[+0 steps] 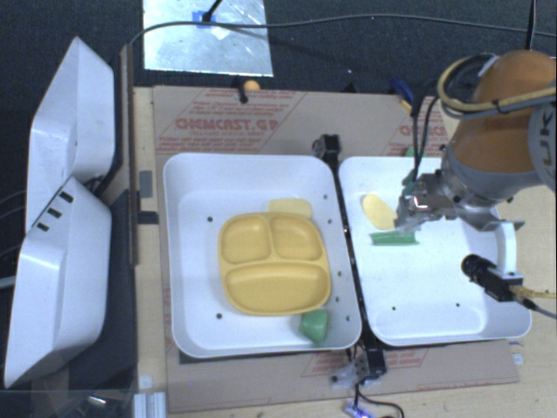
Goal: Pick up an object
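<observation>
The gripper point(409, 219) hangs low in the right bin point(435, 320), near its far left corner; whether it is open or closed cannot be told. Just below it lies a flat green stick point(393, 239), with a pale yellow oval point(378, 211) beside. The left bin point(191, 259) holds a yellow tray point(274, 264), a green block point(315, 325) at its near edge and a pale slab point(291, 207).

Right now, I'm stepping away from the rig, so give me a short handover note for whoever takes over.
Gripper: low in the right bin, at the green stick; fingers not readable, no hold confirmed.
Right bin: pale yellow piece just left of the gripper.
Left bin: yellow divided tray, pale yellow block at its far edge, green block at its near corner.
Done: nothing lifted.
Left: grasp and raise one object.
</observation>
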Motion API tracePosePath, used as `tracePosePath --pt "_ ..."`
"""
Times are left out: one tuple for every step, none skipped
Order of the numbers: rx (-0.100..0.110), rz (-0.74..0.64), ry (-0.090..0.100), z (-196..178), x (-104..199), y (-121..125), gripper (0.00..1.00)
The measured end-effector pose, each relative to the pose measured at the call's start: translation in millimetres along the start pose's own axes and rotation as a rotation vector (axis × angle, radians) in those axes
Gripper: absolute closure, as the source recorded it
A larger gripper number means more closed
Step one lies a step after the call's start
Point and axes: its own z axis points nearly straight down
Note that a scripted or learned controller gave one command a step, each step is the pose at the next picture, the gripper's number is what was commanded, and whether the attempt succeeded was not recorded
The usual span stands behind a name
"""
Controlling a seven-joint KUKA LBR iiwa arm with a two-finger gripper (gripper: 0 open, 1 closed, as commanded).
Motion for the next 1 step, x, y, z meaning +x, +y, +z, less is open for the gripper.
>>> tracePosePath --pt "-0.001 0.002 -0.001 -0.1 -1.2 0.3 0.0"
